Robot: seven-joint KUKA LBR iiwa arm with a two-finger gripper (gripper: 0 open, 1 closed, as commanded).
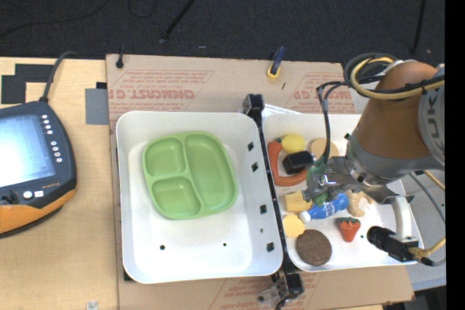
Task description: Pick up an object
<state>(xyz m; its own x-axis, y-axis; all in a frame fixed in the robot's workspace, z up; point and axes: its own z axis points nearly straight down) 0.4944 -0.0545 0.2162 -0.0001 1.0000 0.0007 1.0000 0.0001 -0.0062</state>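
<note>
- The two-finger metal gripper [322,184] hangs low in the right white bin [407,263], over the cluttered middle; I cannot tell its state.
- Just beside it lies a blue plastic object [328,208], with a small red strawberry-shaped toy [349,228] and a brown round disc [314,247] near.
- A yellow ball [293,142] sits further back.
- A green three-compartment tray [189,175] rests in the left white bin [145,258].

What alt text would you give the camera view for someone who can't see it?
A grey robot arm's gripper reaches into the right white bin, above a blue toy among small play foods. The left white bin holds a green divided plastic tray.
</note>
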